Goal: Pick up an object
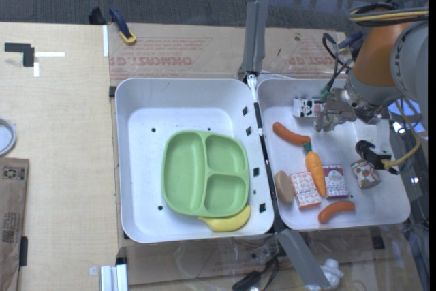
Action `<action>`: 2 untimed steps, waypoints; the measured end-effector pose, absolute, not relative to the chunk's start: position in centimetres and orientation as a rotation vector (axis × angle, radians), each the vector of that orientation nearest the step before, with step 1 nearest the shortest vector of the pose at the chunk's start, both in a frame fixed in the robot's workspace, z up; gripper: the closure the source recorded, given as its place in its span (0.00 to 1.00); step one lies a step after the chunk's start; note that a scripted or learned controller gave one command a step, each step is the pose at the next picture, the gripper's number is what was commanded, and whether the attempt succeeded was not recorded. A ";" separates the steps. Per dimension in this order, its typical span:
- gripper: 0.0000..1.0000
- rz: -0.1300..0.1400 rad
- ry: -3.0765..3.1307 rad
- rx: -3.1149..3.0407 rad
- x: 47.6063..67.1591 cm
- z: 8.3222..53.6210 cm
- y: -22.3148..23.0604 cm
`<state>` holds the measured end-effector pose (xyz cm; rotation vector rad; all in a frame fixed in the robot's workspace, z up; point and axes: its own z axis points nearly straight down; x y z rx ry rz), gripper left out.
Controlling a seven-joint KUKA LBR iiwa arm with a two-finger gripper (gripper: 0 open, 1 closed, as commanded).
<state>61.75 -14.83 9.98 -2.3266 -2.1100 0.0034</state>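
**Claw low over the right bin's far corner**

The claw [328,120] hangs in the right bin [395,215], its dark metal tips blurred; whether it is wide or narrow cannot be told. Just beside it sits a small black-and-white carton [306,107], print unreadable. Nearer lie a glossy orange sausage [291,134], a carrot [313,170] with green top resting on a red-and-white box [319,186], a tan rounded bun [283,186], a second sausage [336,210] and a small red-patterned pack [365,174]. The left bin [136,215] holds a smooth green three-compartment plate [205,172] over a yellow banana [225,221]. Cardboard [177,51] behind bears reversed red lettering.
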 end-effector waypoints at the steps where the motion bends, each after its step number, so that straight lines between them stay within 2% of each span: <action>1: 1.00 0.004 -2.107 -2.330 61.7 10.9 -15.0; 2: 0.00 0.004 -2.107 -2.330 61.7 10.9 -15.0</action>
